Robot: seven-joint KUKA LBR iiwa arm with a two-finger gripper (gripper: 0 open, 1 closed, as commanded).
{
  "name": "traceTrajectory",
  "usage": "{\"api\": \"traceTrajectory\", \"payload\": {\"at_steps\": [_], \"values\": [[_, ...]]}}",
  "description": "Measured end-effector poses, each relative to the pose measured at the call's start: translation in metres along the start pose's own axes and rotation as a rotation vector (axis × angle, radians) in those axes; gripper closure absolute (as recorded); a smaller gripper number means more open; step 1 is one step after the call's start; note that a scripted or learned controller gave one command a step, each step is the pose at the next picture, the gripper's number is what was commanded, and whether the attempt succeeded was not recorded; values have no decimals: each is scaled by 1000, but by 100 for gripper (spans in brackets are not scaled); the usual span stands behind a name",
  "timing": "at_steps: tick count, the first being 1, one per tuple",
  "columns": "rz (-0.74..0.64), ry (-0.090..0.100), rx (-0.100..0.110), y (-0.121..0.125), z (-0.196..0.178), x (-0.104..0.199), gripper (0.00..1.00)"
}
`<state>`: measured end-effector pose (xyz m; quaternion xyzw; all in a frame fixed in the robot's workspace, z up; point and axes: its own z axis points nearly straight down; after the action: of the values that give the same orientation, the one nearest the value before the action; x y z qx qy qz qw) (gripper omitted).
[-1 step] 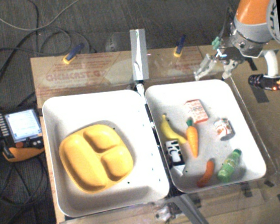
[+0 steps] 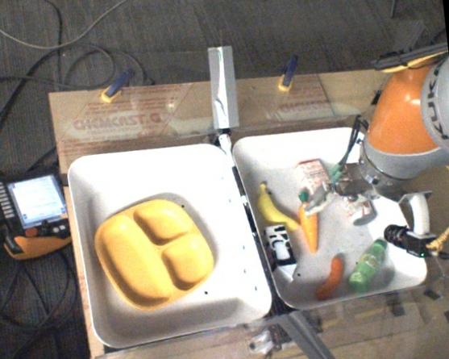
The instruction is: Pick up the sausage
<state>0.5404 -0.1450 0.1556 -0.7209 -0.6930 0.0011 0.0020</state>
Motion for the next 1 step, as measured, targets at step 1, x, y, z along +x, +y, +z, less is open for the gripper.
{"api": "traceTrajectory", "payload": {"at_steps": [1], "values": [[-95,0,-3,7,-42,-24,0]]}}
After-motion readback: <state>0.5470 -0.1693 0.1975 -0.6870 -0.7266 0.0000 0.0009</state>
